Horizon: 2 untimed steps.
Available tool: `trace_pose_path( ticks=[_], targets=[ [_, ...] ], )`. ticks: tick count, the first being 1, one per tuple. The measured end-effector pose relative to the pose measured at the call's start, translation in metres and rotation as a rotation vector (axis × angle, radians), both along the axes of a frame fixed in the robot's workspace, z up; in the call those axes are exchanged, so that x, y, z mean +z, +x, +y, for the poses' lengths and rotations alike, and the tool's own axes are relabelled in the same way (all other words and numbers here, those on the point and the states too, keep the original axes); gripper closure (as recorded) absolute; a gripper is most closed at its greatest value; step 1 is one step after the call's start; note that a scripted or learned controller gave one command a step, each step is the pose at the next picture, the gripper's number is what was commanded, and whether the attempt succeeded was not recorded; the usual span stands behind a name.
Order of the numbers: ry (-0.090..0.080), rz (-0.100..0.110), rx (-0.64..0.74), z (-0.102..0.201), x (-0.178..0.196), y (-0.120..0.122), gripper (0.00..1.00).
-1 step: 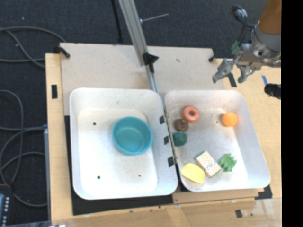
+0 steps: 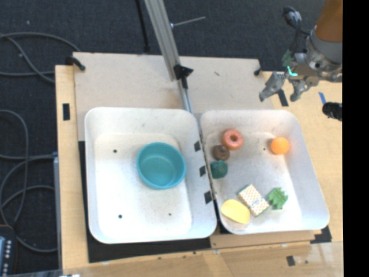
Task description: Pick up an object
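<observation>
End effector (image 2: 286, 89) (spread fingers) above round orange ball (image 2: 279, 146)

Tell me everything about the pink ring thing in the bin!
The pink ring looks like a small toy doughnut: round, salmon pink, with a hole in its middle. It lies flat on the floor of the right bin, near the far wall. A small brown round piece sits right against its lower left edge, with a teal piece just below that. The material is hard to tell; it looks soft or rubbery. Nothing holds it.
</observation>
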<state>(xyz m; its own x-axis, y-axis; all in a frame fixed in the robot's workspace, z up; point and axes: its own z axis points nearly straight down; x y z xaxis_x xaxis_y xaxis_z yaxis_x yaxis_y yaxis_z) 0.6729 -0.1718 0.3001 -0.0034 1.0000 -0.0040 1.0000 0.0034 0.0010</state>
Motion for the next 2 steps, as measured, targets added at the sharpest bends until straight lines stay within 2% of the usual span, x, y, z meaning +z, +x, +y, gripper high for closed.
trace_pose_path(
  ticks=[1,2],
  targets=[
    [0.000,0.005,0.001,-0.001,-0.059,0.008,0.00],
    [0.000,0.006,-0.005,-0.012,-0.117,0.003,0.00]
  ],
)
